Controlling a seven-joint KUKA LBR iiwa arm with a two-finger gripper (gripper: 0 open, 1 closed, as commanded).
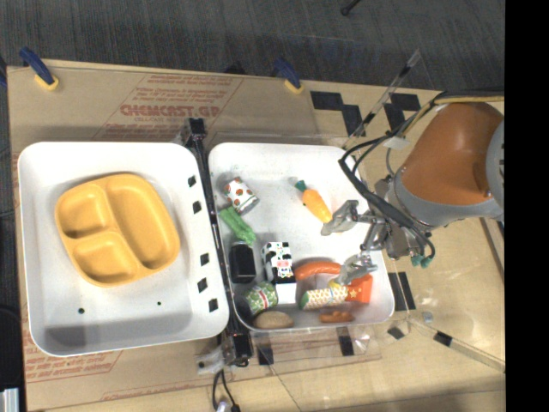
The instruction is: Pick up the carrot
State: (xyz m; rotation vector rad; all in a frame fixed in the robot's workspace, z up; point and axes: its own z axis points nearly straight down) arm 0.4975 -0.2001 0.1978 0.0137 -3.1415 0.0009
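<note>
Beside gripper [350,243]: one carrot [314,201] (loose)

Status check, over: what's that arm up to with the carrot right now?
Gripper open, holding nothing, low in right bin. Carrot lying loose on bin floor, just up-left of gripper. Nothing between them; other toys clustered nearer the front wall.

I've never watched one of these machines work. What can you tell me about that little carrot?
The carrot is a small toy, plastic by its look, with an orange body and a green tuft at its upper-left end. It lies flat and slanted on the floor of the right bin, in the upper middle, apart from the other toys. Nothing touches it; the gripper hangs just to its lower right.
</note>
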